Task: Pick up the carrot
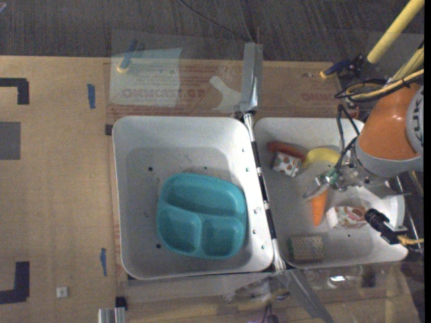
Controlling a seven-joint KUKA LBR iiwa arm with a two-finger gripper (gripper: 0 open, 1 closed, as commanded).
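Right bin (296,130), right half of frame: carrot (318,209) lies roughly upright in the picture, near mid-bin, thin end toward the top. Gripper (333,178) sits just above the carrot's top end, close to touching it; arm (389,136) enters from the right edge. Gripper state: cannot tell from this angle, the metal parts blur together, and nothing shows the carrot being held.

Neighbours are tight. A small printed packet (347,216) lies just right of the carrot, nearly touching. Banana (321,157) just above the gripper, small carton (285,164) to its left, reddish sausage-like piece (285,147) above that. A grey sponge (307,247) lies at the bin's lower edge, apart from the carrot.

Left bin (135,136) holds a teal divided plate (201,214), well apart and not involved.

Step in hand, by my reading: lining up for the grasp. To do it well, shift down the frame toward the carrot's thicker middle, close across its narrow width, not along its length. Keep clear of the packet on the right so it is not pinched too. The taper may slip; grip where it is widest.
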